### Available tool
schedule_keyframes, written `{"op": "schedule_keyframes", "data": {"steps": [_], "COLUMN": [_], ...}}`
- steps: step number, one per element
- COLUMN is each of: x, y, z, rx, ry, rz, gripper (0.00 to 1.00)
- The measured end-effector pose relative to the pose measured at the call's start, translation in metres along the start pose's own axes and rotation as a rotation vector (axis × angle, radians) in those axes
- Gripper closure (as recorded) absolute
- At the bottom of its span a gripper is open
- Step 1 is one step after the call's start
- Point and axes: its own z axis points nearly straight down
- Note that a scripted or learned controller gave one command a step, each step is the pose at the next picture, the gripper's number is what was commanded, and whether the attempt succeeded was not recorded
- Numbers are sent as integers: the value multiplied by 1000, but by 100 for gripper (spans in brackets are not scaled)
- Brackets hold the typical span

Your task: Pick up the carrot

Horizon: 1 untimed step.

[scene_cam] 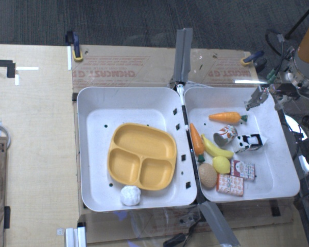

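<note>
An orange carrot [225, 117] with a green stub lies across the back of the right bin [283, 189]. A second, longer carrot [196, 139] lies along that bin's left wall. My gripper [257, 99] hangs over the bin's back right corner, a little right of and above the first carrot and apart from it. Nothing shows in the gripper.
The right bin also holds a banana [216, 147], a lemon [221, 164], a brown round fruit [207, 175], a small cup [225, 135], a cow-patterned carton [248, 142] and red boxes [236, 178]. The left bin [87, 153] holds a yellow divided plate [142, 156] and a white ball [130, 195].
</note>
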Motion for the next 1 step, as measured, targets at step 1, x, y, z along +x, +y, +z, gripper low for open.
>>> {"op": "schedule_keyframes", "data": {"steps": [1], "x": [8], "y": [70], "z": [-33], "rx": [-2], "ry": [-1], "rz": [-98], "gripper": [0]}}
